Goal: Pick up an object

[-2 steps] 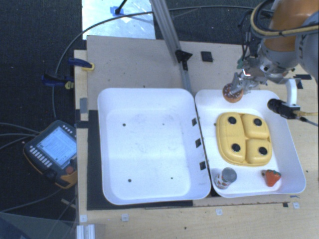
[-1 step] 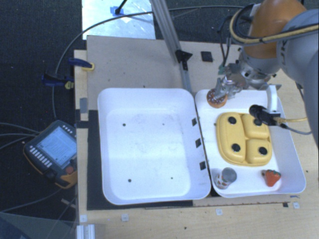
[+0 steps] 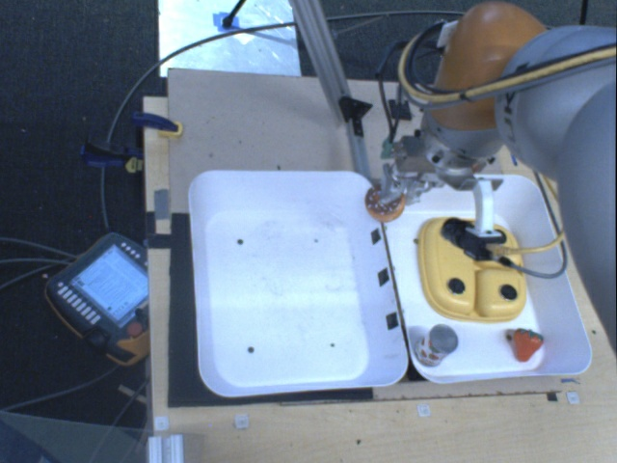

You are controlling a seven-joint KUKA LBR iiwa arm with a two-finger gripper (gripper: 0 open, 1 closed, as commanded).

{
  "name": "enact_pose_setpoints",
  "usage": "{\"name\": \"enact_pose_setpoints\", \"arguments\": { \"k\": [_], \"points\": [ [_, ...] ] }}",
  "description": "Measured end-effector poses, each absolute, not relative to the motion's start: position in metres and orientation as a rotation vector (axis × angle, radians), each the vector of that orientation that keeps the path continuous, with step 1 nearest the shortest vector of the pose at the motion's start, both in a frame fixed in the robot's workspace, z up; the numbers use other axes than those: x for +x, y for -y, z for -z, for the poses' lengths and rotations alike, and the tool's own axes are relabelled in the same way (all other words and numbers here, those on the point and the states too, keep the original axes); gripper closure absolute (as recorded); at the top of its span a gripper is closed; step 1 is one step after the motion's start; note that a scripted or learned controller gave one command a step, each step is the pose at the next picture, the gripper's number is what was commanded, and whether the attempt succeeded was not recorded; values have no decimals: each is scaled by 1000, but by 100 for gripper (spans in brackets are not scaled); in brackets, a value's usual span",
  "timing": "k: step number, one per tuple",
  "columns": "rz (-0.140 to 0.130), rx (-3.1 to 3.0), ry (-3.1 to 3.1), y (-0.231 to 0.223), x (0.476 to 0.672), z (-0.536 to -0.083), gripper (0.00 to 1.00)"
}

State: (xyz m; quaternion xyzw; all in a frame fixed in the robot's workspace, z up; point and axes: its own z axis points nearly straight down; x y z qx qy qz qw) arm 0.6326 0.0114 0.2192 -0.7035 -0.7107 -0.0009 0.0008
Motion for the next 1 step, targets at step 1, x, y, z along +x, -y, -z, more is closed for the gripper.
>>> {"name": "enact_pose_setpoints", "arguments": {
  "k": [1],
  "points": [
    [3, -2209, 2231, -68, 624, -212, 100]
  ]
}}
